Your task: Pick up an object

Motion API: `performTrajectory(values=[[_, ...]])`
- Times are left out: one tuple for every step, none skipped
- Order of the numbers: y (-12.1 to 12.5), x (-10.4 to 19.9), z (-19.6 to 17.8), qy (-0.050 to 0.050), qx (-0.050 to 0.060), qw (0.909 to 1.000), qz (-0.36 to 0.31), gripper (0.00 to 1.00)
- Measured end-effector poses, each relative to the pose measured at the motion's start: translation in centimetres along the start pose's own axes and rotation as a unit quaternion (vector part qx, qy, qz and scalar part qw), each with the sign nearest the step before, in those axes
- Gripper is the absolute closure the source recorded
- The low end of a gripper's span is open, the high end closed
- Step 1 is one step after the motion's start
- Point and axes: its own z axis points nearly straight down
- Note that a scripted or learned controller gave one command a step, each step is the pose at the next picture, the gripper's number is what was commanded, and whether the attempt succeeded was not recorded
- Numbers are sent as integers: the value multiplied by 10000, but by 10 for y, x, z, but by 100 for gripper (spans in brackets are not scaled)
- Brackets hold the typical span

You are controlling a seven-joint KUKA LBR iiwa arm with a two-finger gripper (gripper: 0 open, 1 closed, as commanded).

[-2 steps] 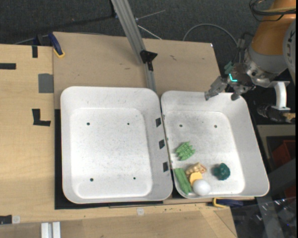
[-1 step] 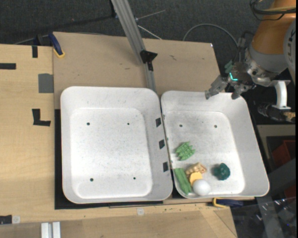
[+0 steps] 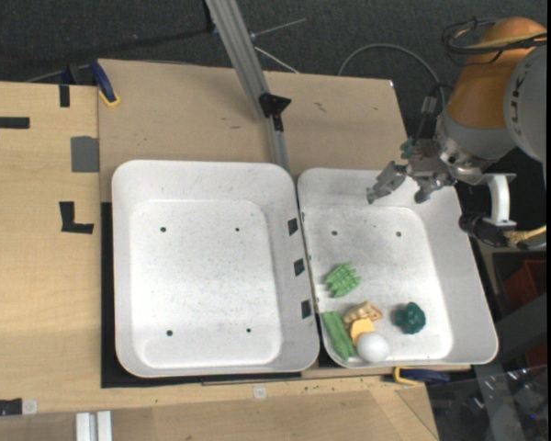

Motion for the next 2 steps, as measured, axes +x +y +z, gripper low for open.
performTrajectory(values=[[-3,10,58,3,4,10000,-1,0],[-5,12,112,2,8,10000,1,0]])
